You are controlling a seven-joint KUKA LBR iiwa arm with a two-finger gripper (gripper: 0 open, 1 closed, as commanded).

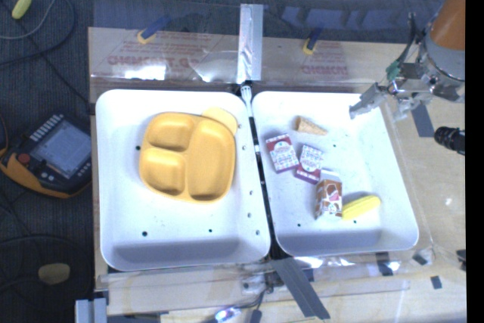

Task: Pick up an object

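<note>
The right bin (pixel 393 185) holds several small items. A tan wedge (pixel 310 126) lies near its back. Two red cartons (pixel 281 153) (pixel 310 163) sit side by side in the middle. A brown carton (pixel 328 197) lies beside a yellow piece (pixel 361 206) toward the front. My gripper (pixel 393 111) hangs over the bin's back right corner, above and to the right of all the items. It is open, its two fingers spread apart with nothing between them.
A yellow compartment tray (pixel 187 155) lies in the left bin (pixel 121 231), with a pale yellow round piece (pixel 221 117) at its back edge. The ridge where the two bins meet (pixel 257 163) runs down the centre. A handheld pendant (pixel 53 155) lies on the floor at left.
</note>
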